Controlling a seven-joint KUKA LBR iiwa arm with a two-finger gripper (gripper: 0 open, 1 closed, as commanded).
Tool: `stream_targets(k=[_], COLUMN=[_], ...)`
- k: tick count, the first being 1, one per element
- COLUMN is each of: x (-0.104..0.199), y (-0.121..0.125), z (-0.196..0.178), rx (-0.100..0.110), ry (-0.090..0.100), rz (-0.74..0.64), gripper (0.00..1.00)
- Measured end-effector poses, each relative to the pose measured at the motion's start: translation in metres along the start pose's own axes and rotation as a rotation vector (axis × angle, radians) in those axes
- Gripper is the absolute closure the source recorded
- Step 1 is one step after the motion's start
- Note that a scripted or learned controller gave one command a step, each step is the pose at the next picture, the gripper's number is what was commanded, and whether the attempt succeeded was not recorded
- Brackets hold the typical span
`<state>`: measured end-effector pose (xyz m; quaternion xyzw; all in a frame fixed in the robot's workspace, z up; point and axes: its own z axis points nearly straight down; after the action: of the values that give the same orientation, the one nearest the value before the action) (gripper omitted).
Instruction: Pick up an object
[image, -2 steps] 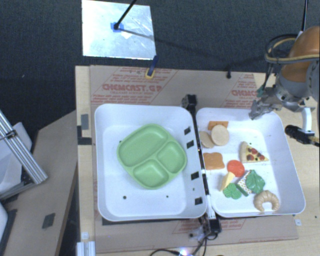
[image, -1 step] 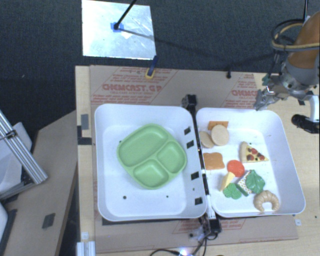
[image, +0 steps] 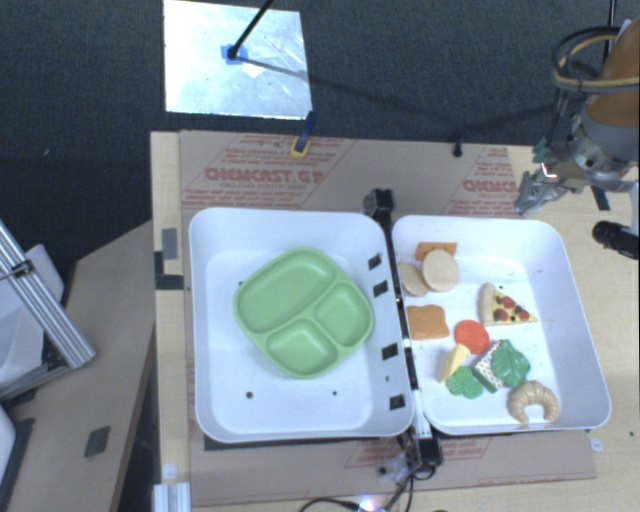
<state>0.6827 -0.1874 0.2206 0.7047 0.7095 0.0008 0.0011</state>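
The left bin (image: 215, 330) holds a green tray (image: 303, 312), likely a drop spot. The right bin (image: 575, 320) gathers toy food within reach: toast (image: 428, 321), tomato (image: 471, 335), pizza (image: 505, 307), croissant (image: 533, 401). The gripper (image: 535, 188) hangs beyond that bin's far right corner, seemingly to keep the bins in view; its jaws are too blurred to call.

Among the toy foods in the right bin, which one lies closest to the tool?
The pizza slice. It lies near the far right side of the right bin, closest to the tool, which is beyond that bin's far right corner. The croissant lies at the near edge.
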Motion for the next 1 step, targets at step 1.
stream_targets(k=[1], x=[0.0361], y=[-0.0117], z=[0.0058], rx=[0.0], ry=[-0.002], rz=[0.003], gripper=[1.0])
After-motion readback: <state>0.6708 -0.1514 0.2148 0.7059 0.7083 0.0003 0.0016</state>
